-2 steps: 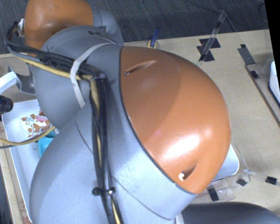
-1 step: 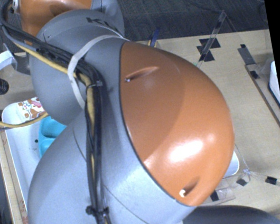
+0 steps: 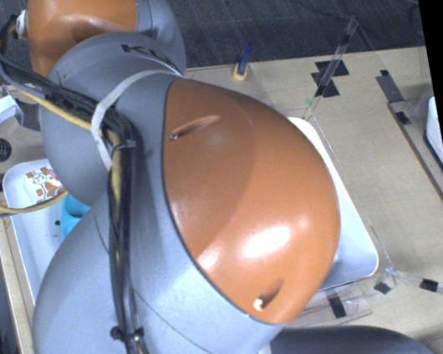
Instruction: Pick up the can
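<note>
The arm's grey body [image 3: 102, 320] and its orange band [image 3: 251, 200] cover most of the camera view and hide most of both bins. At the left, a corner of the left white bin [image 3: 15, 183] shows, holding a white item with red and orange print [image 3: 42, 182] and a blue item [image 3: 70, 220] partly under the arm. Whether either one is the can, I cannot tell.
A strip of the right white bin [image 3: 357, 250] shows past the orange band. Bare wooden bench [image 3: 384, 185] lies to the right, with black tape marks [image 3: 329, 76] and a small blue clip [image 3: 242, 62] near the far edge. Cables [image 3: 65, 106] run along the arm.
</note>
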`<state>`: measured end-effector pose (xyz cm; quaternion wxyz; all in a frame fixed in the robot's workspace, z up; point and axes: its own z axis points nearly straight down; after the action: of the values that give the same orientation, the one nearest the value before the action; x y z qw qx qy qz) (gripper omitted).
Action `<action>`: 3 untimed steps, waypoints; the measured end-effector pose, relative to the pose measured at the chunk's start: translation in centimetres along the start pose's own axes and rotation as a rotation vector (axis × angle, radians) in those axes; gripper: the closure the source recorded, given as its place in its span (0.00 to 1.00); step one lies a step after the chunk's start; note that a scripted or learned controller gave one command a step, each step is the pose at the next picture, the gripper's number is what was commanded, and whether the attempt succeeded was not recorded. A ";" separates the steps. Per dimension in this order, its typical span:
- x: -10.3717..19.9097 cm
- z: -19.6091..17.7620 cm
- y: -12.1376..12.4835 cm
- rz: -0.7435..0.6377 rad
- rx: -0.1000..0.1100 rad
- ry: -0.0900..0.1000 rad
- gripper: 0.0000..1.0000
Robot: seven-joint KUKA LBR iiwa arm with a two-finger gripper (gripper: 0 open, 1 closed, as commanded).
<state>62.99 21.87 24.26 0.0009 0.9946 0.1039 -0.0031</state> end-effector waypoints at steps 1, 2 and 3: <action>0.0 0.0 0.0 0.001 0.000 0.001 0.00; 0.0 0.0 0.0 0.001 0.000 0.001 0.00; 0.0 -1.0 0.0 -0.003 0.000 -0.002 1.00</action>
<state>62.99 21.87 25.24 0.0012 0.9944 0.1055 -0.0043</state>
